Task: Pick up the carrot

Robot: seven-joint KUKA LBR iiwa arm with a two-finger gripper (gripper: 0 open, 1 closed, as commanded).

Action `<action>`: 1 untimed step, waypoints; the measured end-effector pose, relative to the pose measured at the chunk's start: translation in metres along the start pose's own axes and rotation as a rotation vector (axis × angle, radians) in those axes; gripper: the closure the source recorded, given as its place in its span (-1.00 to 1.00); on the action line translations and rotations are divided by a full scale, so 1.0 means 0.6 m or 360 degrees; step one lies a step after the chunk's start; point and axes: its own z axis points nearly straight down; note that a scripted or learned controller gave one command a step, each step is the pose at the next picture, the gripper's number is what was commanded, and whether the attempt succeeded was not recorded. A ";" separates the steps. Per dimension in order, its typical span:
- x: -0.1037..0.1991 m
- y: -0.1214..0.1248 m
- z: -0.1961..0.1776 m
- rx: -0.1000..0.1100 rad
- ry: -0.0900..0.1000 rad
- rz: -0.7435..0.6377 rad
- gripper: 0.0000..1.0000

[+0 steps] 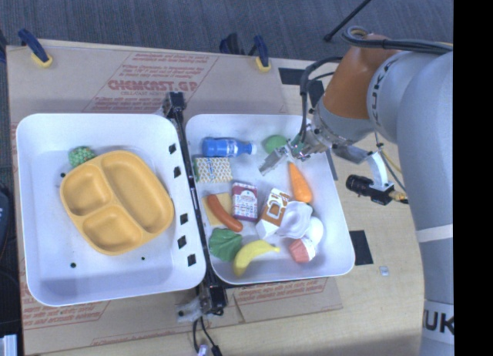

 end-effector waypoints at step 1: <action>0.040 -0.003 0.054 -0.0014 -0.0011 -0.0124 -1.00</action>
